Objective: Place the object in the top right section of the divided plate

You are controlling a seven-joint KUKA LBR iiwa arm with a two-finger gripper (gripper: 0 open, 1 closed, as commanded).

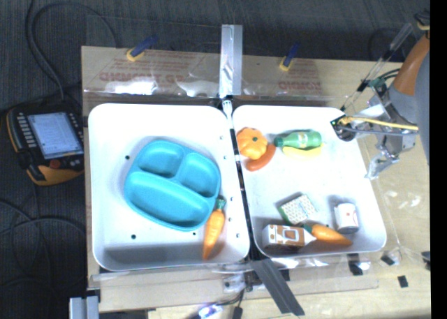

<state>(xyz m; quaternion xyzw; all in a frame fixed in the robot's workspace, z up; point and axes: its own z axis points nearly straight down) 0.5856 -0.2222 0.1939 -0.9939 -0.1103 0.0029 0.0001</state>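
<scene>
The fingers (384, 160) hung off the right bin's edge — grip state unclear; best descend squarely over the orange toy pumpkin (253, 147) — far left of them.

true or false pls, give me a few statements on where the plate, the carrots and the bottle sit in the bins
1. The blue plate lies in the left bin. True.
2. A carrot lies in the left bin beside the plate. True.
3. The green bottle lies on the plate. False: it lies in the right bin, near its far edge.
4. The right bin holds no carrot. False: a second carrot lies near its front edge.
5. The plate's sections hold nothing. True.
</scene>
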